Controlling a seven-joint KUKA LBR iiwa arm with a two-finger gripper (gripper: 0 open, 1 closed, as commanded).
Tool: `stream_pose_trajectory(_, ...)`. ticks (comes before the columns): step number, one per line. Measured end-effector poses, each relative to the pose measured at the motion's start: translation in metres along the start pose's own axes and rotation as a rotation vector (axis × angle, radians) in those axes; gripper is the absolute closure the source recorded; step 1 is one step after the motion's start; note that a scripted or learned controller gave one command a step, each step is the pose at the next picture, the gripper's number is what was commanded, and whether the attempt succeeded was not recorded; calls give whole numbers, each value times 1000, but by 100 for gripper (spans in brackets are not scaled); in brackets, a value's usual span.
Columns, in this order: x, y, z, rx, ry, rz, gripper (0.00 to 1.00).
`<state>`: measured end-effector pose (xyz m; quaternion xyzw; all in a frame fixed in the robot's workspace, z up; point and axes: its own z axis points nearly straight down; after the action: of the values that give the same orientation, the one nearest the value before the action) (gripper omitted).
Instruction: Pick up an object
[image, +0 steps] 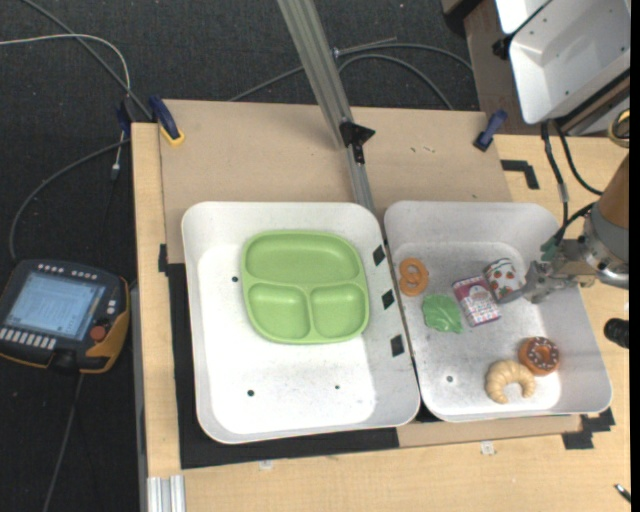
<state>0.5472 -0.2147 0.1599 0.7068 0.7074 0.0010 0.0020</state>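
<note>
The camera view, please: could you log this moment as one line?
gripper: low in right bin, beside small box | grasp: unconfirmed | green tray: left bin

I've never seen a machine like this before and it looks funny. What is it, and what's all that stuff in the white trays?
It is a robot arm, reaching in from the right. One camera up above looks down at a slant on a wooden bench. At the arm's end is a claw for grabbing things. Its job is to pick something up.

Two white bins sit side by side. The left bin has a green plate with three sections. The right bin has toy food: an orange ring, a green lump, a pink packet, a small box, a donut and a croissant.

The claw is right by the small box, but I cannot tell whether it has grabbed anything. The gadget with a screen on the floor is likely a controller.
</note>
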Motion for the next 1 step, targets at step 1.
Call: stream_pose_trajectory(1, -1, -6, -47, -1, -1, 0, 100)
